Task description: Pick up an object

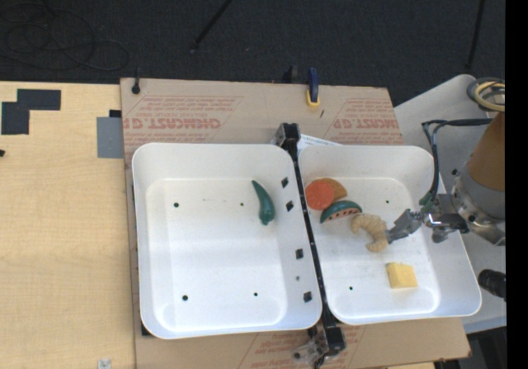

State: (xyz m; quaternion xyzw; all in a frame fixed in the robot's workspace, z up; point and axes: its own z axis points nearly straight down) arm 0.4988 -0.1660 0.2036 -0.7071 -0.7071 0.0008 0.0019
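The right bin [417,163] holds an orange round piece [324,191], a watermelon-slice toy [340,211], a tan knobbly piece [370,232] and a yellow block [402,276]. A dark green pepper-shaped toy [264,202] lies in the left bin [165,163], near its right wall. My gripper [402,226] comes in from the right, low over the right bin. Its tips sit just right of the tan piece, close to it or touching it. Nothing shows between them.
A black divider with clips [302,235] runs between the two bins. Both bins rest on a cardboard sheet [214,115] on the wooden bench. Cables and a tape roll [488,93] lie at the far right by the arm.
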